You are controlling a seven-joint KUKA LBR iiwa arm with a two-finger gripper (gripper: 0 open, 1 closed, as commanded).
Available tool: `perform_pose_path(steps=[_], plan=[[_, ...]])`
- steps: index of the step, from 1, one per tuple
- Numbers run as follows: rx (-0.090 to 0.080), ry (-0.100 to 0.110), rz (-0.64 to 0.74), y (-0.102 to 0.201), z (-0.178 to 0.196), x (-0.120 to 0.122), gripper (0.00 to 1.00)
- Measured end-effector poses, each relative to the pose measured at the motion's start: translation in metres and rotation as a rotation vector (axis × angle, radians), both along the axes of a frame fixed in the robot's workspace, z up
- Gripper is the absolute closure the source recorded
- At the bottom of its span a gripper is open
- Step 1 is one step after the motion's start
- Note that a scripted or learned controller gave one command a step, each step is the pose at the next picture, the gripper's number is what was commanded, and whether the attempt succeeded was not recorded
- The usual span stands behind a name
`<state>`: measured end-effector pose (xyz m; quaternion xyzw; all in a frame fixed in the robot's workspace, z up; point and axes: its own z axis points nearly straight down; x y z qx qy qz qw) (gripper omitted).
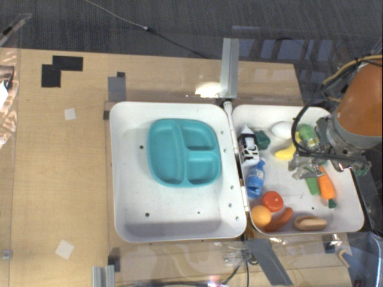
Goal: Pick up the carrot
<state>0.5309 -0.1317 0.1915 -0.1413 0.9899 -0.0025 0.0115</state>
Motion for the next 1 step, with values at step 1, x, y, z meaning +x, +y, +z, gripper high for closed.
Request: perform_pose_path(steps=[1], plan=[[-0.006, 0.014, 0.562, -0.0297, -0.0978, 0.0371, 1.00]])
